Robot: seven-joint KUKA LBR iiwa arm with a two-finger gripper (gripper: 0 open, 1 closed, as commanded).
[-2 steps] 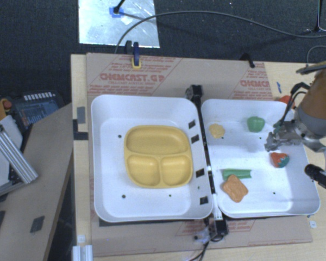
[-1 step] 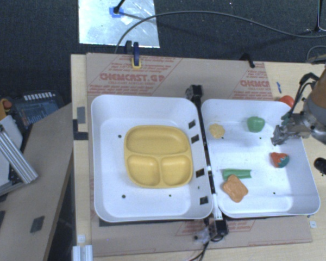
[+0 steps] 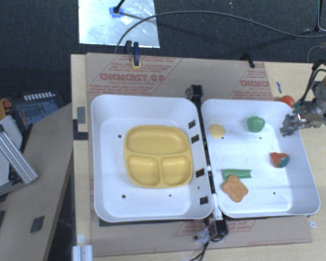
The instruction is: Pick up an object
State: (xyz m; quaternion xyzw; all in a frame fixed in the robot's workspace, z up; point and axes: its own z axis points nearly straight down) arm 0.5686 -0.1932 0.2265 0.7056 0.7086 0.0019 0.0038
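Note:
The right bin (image 3: 301, 197) holds several small toy foods: a pale yellow piece (image 3: 217, 130), a green round piece (image 3: 255, 124), a red piece with a green tip (image 3: 279, 159), a flat green strip (image 3: 237, 173) and an orange cookie-like piece (image 3: 234, 188). My gripper (image 3: 291, 126) hangs over the bin's right rim near its far corner, to the right of the green round piece. Nothing shows between its fingers. A red-orange object (image 3: 286, 100) lies just outside the bin behind the gripper.
The left bin (image 3: 106, 145) holds a yellow divided tray (image 3: 156, 155). Black clips line the seam between the bins (image 3: 202, 145). A blue clamp (image 3: 135, 52) sits at the bench's far edge, and cables run behind it.

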